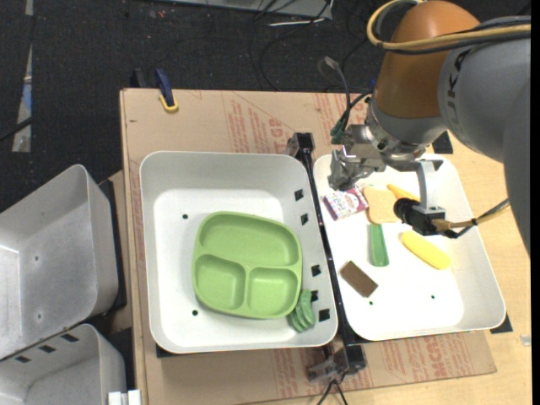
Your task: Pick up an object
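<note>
1. Gripper (348, 174) of mine hangs over the far left corner of the right bin (472, 310); whether it is released or clenched I cannot tell, and nothing visible sits in it.

2. Nearest candidate is the small pink-and-white packet (346, 202). It lies just on the near side of my gripper, close to the bin's left wall, almost directly beneath me. I judge it the natural pick, since it asks for little more than a descent.

3. Its long axis runs roughly left to right with a slight tilt, so closing across the short, near-far dimension looks the better approach.

4. Other things lie further off in the same bin: a green stick (377, 245) with its long axis running near to far, toward the near right of the packet; a yellow banana-shaped piece (426, 250) further right; a brown block (359, 278) nearer still.

5. Left bin (160, 184) holds a green divided plate (247, 265), well apart from me across the divider; I judge it a poor target from here.
</note>
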### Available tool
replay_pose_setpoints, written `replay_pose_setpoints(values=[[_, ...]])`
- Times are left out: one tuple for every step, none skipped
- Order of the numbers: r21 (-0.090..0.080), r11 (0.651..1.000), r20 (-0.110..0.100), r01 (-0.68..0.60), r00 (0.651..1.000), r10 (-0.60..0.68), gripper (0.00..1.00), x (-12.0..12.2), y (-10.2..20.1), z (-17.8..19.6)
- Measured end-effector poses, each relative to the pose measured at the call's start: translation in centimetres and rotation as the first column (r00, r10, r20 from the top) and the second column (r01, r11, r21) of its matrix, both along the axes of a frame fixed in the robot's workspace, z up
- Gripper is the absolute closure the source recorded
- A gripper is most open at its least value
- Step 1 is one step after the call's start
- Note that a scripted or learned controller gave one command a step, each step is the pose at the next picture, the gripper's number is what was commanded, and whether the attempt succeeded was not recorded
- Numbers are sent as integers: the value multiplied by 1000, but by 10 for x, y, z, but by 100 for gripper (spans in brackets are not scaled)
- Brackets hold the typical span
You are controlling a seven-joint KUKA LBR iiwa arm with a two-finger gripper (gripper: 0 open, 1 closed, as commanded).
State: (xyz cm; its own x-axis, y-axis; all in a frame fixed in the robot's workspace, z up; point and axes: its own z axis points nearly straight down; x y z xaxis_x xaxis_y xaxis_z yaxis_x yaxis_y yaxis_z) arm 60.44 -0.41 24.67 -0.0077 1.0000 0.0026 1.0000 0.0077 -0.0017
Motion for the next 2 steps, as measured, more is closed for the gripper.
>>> replay_pose_setpoints(values=[[-1,1000,0,-1,1000,1,100,-16,55,6],[-1,1000,-2,0,1000,0,100,-38,99,1]])
